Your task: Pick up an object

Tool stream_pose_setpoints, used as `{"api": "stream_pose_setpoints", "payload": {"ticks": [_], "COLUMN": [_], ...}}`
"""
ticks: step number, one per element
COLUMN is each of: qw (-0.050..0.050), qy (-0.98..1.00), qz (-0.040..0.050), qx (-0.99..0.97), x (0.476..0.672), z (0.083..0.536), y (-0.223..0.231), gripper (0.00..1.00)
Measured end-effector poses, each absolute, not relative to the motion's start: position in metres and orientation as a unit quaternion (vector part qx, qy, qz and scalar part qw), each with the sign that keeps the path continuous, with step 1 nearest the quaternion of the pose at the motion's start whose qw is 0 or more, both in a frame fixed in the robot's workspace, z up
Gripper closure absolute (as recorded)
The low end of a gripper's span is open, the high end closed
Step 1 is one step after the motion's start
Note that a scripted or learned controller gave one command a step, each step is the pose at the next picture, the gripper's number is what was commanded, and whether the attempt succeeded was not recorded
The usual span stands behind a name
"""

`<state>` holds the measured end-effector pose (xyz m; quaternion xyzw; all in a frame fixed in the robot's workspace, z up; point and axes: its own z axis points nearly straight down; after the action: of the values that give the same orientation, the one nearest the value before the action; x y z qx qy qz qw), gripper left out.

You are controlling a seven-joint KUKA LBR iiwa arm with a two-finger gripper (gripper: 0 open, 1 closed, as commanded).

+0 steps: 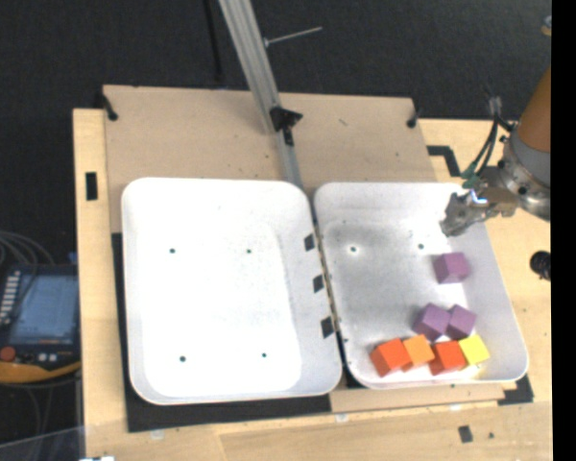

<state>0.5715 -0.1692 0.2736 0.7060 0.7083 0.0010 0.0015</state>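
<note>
Leftmost, off the tabletop's (221,133) left edge, a handheld control pad (34,320) with a lit screen sits among cables. On the tabletop itself, the left bin (139,257) lies white and shallow, its right rim touching the right bin (365,219). A slanted metal post (254,60) rises from the far edge, just above the seam between the two bins.

Moving right, the blocks gather in the right bin's near right corner. An orange block (392,356) sits farthest left in the row along the near rim, a lighter orange block (419,350) touching it, then a red-orange block (448,355) and a yellow block (474,350). Just behind that row, two purple blocks (432,319) press side by side. Another purple block (451,267) stands alone, well apart from the cluster, toward the right rim's middle.

My claw (456,216) hangs over the bin's far right corner, above and behind that lone purple block, apart from it. Whether it is spread or pressed together I cannot tell; nothing shows between its tips.
</note>
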Motion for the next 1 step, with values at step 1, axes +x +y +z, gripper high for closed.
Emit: {"api": "stream_pose_setpoints", "payload": {"ticks": [1], "qw": [0.0], "qy": [0.709], "qz": [0.0001], "qx": [0.705], "x": [0.5868], "z": [0.2598], "y": [-0.1133], "gripper": [1.0]}}
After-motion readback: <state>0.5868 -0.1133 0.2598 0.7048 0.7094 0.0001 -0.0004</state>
